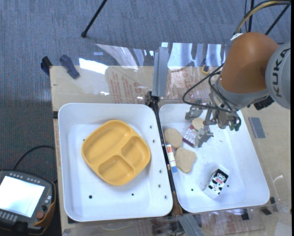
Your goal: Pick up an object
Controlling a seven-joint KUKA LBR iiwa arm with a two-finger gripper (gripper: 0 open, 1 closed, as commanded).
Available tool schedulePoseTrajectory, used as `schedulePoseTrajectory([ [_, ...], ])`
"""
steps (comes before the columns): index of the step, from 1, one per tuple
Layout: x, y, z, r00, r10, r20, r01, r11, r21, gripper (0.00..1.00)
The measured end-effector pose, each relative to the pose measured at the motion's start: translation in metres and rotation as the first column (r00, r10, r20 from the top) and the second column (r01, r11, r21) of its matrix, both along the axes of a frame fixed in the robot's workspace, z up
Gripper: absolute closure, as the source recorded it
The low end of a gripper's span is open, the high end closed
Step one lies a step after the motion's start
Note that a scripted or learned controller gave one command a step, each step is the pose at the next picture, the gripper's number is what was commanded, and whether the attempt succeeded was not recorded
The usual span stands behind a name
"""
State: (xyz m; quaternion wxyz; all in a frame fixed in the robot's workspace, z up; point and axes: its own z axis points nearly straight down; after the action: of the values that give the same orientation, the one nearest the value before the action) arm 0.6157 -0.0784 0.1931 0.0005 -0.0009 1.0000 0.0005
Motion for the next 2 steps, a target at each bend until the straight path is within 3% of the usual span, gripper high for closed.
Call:
schedulePoseTrajectory([
  [1, 0.0, -0.02, -0.103, 0.996, -0.088, 0.004, 0.088, 0.996, 0.001, 0.0],
  [2, 0.002, -0.018, -0.091, 0.997, -0.081, 0.007, 0.081, 0.997, 0.0, 1.0],
])
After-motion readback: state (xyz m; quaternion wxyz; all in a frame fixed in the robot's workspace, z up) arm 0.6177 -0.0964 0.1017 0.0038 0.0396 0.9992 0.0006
